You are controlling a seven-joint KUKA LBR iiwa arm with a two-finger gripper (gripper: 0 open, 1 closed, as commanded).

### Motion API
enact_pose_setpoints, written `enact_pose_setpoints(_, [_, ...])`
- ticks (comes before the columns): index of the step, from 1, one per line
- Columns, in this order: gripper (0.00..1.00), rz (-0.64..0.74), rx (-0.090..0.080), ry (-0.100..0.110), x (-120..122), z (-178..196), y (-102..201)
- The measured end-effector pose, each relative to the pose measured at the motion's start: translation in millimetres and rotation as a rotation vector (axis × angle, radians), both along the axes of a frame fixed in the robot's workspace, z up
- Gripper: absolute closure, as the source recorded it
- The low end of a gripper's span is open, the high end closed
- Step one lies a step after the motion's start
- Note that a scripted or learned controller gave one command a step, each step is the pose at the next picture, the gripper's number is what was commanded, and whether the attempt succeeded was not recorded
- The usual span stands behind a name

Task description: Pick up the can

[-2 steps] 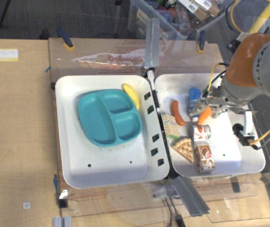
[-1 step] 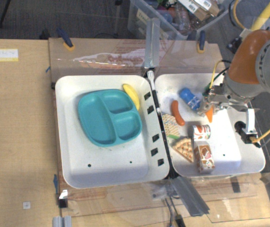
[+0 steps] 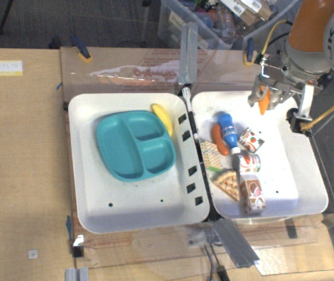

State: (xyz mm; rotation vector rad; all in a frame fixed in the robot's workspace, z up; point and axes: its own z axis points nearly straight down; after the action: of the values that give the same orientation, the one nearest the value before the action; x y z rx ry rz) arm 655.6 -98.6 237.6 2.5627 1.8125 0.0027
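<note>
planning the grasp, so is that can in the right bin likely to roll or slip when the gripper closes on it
The can looks to lie on its side, so a push across it may make it roll. Its smooth round wall could slip between the fingers. A carton and a blue bottle crowd it, which may block rolling yet hamper the gripper, hanging above the bin's far end.

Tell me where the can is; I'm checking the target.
The can lies in the right bin, near its middle, just below the blue bottle and above the carton.
</note>
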Motion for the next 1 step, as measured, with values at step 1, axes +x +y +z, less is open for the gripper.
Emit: enact_pose_setpoints(1, [1.00,-0.024,0.002,0.004,11.1,-23.5,93.9])
